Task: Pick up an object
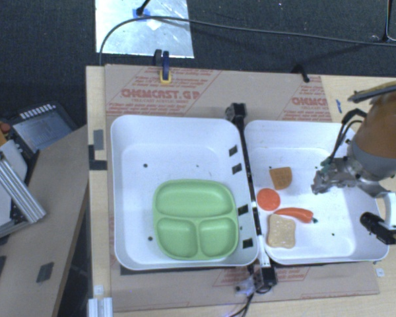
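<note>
Bench front: the two white bins sit side by side on a cardboard sheet, a dark divider strip running between them.

Left bin (132, 150): holds a green divided plate (195, 218) towards its near edge — three compartments, nothing in them that I can see.

Right bin (330, 243): holds the small things worth picking.

Toast slice (282, 232): nearest the camera, lying flat by the bin's near-left corner, just beside the divider.

Chili (294, 212): an orange-red pepper-like piece just beyond the toast, long axis running roughly left to right across the bin, its dark tip pointing towards the arm's side.

Red disc (268, 199): a round flat piece touching or nearly touching the chili's left end.

Brown block (281, 177): a small tan square piece, farthest of the four, just beyond the disc.

Gripper (320, 182): reaches in from the right, low over the right bin's floor, well clear of the bin walls; nothing is seen between its fingers, and whether they are spread or closed I cannot tell at this sharpness.

Key relation: all four pieces lie to the gripper's left. The brown block sits about level with it and nearest; the chili lies left and towards the camera, its long axis roughly in line with the gripper's reach, so closing across its narrow width looks the likelier grasp.

Step in hand: by my reading, an approach — no grasp made yet.

Far side: cardboard with red lettering, then dark floor and a shiny plate.
</note>
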Controlling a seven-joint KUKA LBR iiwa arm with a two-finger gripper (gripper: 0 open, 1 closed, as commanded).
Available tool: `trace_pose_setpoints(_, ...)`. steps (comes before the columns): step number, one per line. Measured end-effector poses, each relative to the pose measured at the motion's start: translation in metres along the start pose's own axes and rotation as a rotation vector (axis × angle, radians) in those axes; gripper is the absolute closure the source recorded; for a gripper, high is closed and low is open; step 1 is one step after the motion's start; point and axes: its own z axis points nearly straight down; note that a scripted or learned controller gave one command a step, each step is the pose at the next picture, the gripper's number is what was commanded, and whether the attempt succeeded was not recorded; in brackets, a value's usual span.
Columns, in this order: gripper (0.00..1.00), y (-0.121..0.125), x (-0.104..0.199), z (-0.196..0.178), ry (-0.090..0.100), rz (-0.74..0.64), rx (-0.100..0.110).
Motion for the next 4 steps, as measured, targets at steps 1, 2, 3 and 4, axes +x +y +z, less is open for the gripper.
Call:
trace_pose_setpoints(1,1.0,0.001,-0.01,-0.059,-0.001,-0.001,-0.002)
trace_pose_setpoints(2,1.0,-0.003,-0.003,-0.116,0.0,-0.003,-0.002)
trace_pose_setpoints(3,1.0,0.015,0.054,-0.108,0.002,-0.007,0.003)
trace_pose_setpoints(4,1.0,0.021,0.109,-0.093,0.003,-0.007,0.005)
